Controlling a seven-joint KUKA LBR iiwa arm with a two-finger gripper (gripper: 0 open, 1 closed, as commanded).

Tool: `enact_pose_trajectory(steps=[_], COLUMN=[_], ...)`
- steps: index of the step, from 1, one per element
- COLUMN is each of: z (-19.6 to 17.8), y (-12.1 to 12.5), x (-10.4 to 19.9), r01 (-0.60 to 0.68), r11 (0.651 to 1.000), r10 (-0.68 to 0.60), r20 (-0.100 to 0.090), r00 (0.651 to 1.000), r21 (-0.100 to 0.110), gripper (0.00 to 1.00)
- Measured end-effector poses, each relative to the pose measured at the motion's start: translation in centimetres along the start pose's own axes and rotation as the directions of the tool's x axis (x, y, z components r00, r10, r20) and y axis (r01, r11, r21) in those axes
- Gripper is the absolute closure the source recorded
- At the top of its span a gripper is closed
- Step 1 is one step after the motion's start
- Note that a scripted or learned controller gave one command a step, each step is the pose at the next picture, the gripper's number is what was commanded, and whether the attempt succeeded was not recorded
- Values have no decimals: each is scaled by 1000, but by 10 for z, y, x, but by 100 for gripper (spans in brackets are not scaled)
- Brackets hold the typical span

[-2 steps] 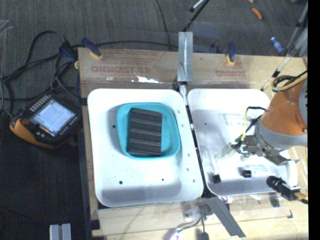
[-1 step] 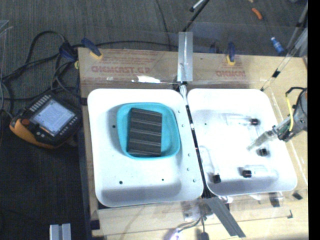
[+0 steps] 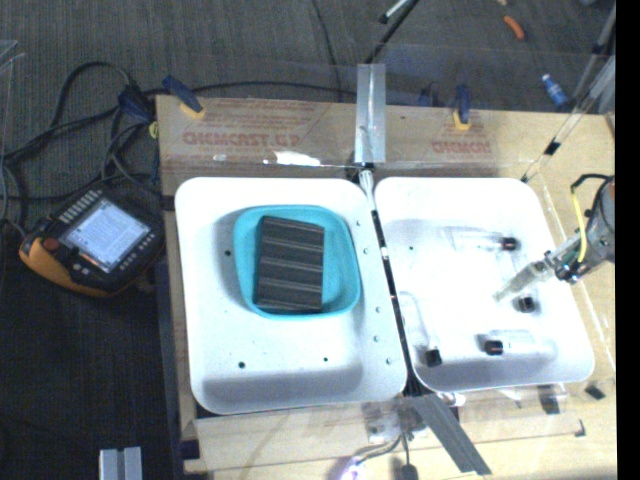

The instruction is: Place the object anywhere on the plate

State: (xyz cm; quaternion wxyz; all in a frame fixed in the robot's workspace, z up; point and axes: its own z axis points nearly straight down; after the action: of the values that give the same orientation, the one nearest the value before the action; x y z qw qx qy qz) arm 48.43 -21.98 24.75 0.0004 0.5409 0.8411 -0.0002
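Note:
A dark grey ribbed block (image 3: 290, 263) lies flat on the turquoise plate (image 3: 343, 268), about in its middle. The plate rests in the left white bin (image 3: 200, 298). My gripper (image 3: 525, 280) reaches in low over the right side of the right bin (image 3: 450, 213), well away from the plate and the block. Only its tip and some wiring near the wrist (image 3: 578, 256) show at the view's right edge, and nothing can be made out in its grasp.
Several small black pieces lie in the right bin, one (image 3: 510, 243) near the gripper and another (image 3: 493, 345) at the front. A metal divider (image 3: 370, 118) stands behind the bins. A handheld controller (image 3: 95, 238) sits off the bench on the left.

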Motion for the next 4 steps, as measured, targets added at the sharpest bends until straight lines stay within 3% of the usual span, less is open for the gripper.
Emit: enact_pose_trajectory(steps=[1,2,3,4], z=[-67,-45,57,9], y=[-1,2,19,29], x=[-3,-4,43,-10], r01=[-87,-149,-386,-249], r11=[996,989,923,968], r10=[87,149,386,249], r20=[1,-2,-2,0], r00=[996,989,923,968], r21=[0,0,4,0], gripper=[0,0,0,0])
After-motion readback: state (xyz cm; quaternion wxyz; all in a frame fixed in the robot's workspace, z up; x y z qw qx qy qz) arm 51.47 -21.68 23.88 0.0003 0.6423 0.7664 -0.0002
